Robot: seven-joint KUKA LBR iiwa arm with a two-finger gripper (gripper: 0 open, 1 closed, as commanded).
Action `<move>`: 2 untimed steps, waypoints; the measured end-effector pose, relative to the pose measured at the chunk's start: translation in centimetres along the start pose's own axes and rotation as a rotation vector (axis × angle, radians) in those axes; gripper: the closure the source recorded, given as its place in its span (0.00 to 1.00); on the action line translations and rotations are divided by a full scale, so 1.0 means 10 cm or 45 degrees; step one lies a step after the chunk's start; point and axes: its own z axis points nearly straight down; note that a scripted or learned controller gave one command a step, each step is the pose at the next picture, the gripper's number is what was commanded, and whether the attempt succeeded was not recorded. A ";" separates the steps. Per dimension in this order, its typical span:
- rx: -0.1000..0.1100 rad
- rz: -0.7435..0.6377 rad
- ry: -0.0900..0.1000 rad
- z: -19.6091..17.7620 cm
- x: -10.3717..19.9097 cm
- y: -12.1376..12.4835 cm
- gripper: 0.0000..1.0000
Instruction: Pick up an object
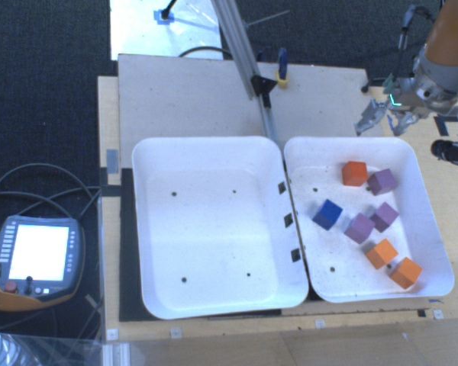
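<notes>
The right bin [424, 197] holds several small blocks: an orange one [354, 173] at the back, three purple ones [382, 181] [384, 216] [359, 228], a blue one [327, 214], and two orange ones [381, 253] [405, 272] at the front. My gripper [387, 118] hangs above the bench just behind the right bin's back rim, at the upper right. Its fingers are spread open with nothing between them.
The left bin [149, 204] lies beside the right one. A slanted metal pole [240, 40] with a clamp [281, 67] crosses the back board. A teach pendant [34, 261] with its cables lies on the floor at left.
</notes>
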 end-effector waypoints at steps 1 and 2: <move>-0.005 -0.001 -0.003 -0.03 0.00 0.01 0.00; 0.000 0.002 -0.001 0.58 -0.04 0.03 0.00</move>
